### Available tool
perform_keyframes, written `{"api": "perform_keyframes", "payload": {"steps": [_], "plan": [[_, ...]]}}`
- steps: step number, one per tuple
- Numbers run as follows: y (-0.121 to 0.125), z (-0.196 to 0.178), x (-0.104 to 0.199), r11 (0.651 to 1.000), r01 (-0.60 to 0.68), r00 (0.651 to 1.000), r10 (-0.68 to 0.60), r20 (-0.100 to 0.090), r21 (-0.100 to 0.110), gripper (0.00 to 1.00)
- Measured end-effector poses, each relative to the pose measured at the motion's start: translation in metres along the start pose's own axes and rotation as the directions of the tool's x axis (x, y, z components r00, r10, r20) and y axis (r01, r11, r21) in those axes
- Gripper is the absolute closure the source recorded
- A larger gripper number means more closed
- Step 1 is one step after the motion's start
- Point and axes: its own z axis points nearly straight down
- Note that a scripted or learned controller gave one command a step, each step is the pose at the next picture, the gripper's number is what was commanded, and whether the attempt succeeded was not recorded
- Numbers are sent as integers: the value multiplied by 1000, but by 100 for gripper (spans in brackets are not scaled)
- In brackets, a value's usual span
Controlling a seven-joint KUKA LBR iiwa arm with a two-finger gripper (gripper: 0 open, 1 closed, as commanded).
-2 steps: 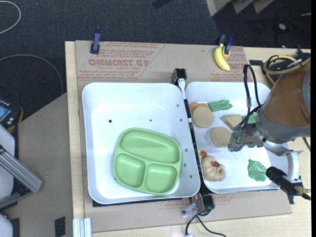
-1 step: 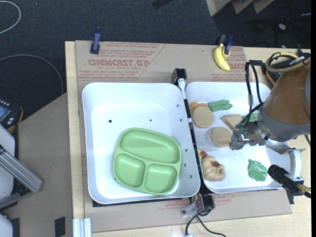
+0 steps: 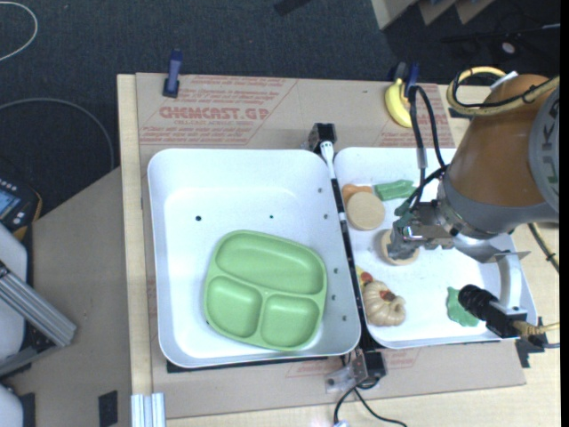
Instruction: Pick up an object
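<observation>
Arm (image 3: 498,149) bent over right bin (image 3: 427,332), end effector (image 3: 404,236) lowered

divided tray (image 3: 265,289) in left bin (image 3: 178,185), food items (image 3: 364,210) in right bin (image 3: 427,327)

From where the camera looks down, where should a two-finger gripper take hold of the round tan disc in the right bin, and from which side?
Across its rim, coming straight down from above. The round tan disc lies flat in the right bin with its broad face up. A green piece sits close at its upper right, so place the fingers on its clearer sides.
</observation>
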Motion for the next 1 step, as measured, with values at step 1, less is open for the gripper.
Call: {"api": "perform_keyframes", "payload": {"steps": [1], "plan": [[0,-29,66,1000,-1,1000,1,0,1,100]]}}
